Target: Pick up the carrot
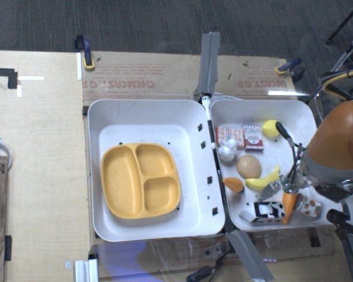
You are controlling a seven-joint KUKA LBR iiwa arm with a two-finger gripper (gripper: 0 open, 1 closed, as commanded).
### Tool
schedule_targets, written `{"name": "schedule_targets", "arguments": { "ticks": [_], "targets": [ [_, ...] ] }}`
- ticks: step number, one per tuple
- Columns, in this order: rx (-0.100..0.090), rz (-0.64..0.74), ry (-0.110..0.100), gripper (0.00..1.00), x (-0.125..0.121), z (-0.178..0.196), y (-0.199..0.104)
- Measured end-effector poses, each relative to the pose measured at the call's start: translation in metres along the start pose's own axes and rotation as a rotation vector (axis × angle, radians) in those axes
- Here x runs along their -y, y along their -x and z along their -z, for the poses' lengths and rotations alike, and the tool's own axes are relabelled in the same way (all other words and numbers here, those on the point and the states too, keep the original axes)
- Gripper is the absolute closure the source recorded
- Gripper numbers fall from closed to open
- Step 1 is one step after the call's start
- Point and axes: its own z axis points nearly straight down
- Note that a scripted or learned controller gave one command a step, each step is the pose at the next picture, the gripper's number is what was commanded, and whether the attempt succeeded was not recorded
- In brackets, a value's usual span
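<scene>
The carrot is orange with a green top and lies near the front right of the right bin, tip pointing toward the front wall. My gripper reaches in from the right and sits right at the carrot's green top, just beside the banana. The grey wrist and orange band hang over the bin's right edge. The gripper's tip is small and cluttered in this view.
The right bin also holds an orange oval piece, a tan round item, a lemon, two red-and-white packs, a white crumpled object and a black-and-white item. A yellow divided plate lies in the left bin.
</scene>
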Motion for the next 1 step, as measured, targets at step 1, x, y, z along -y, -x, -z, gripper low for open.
{"name": "schedule_targets", "arguments": {
  "ticks": [1],
  "targets": [
    [0.000,-0.002,0.000,1.00,-0.0006,0.0083,0.0007]
  ]
}}
